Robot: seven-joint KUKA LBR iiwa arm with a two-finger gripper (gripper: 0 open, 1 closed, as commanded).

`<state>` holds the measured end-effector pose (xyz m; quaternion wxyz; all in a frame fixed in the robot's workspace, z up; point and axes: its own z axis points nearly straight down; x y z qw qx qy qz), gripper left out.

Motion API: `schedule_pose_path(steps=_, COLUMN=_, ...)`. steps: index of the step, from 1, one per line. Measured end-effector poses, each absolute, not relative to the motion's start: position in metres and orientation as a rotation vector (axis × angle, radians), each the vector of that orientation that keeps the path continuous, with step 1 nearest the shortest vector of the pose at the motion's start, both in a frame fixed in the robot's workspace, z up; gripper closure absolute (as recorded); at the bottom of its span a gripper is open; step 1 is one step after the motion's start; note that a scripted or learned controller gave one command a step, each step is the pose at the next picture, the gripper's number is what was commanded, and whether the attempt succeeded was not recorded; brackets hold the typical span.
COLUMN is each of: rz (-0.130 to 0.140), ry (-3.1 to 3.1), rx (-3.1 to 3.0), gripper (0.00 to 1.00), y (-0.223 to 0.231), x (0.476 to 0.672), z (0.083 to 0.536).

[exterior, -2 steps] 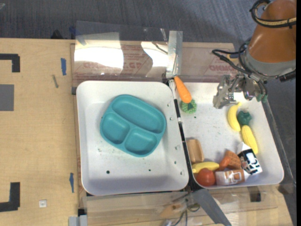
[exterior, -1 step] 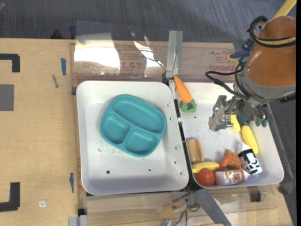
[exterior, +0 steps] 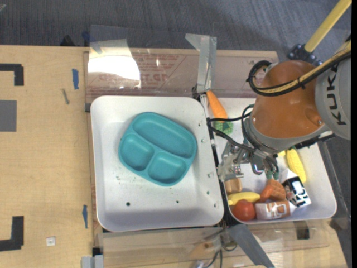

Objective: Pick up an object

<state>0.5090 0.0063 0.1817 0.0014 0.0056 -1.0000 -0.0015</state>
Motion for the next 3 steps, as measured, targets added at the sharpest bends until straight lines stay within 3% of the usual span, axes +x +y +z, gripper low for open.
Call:
schedule_pose_path(steps=1, rz=0.002, ry=-3.144, rx=0.221, gripper=1.00, y=-0.044, x=0.579, z=0.223)
schedule_pose_path(steps=2, rz=-0.002, ry=-3.123, rx=0.425, gripper=1.00, y=0.005, x=0.602, z=0.239)
schedule_pose_path(steps=3, rz=-0.002, ry=-3.135, rx=0.424, gripper=1.00, y=0.005, x=0.604, z=0.251)
